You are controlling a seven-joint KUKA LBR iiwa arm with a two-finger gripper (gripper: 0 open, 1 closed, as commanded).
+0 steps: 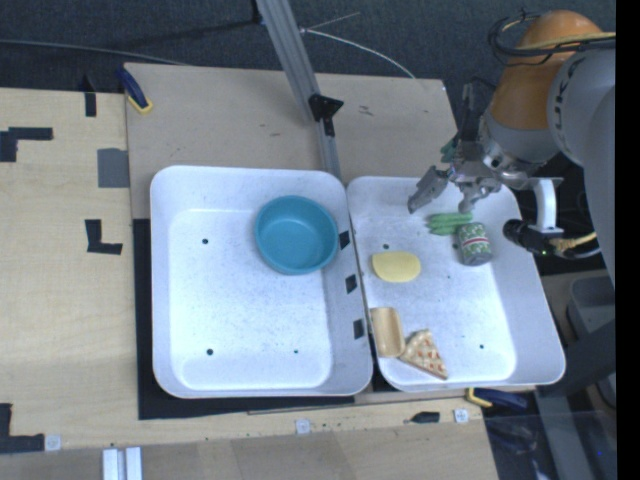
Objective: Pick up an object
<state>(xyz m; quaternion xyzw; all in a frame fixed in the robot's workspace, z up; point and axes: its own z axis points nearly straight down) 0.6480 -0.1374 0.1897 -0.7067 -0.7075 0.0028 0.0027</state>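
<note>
Over the right bin's [520,353] far end hangs the gripper [447,196], its two fingers spread apart with nothing between them. Just beside the fingertips, toward the near-right, lie a green item [447,223] and a small can [473,243]; the two touch or nearly touch, and the green item's shape is hard to make out. A yellow oval piece [397,266] lies to the left of them, apart from both. At the bin's near end sit a tan roll [386,330] against the left wall and a pizza slice [425,353] just beside it.

A blue bowl [296,233] stands upright in the left bin [190,298], toward its far right corner, well apart from the gripper. A slanted metal pole [290,48] crosses the far side of the bench [60,268] and ends at the gap between the bins.

The arm [560,78] covers the bin's far right corner and is cut off at the right. Cables loop above its orange band [545,63].
</note>
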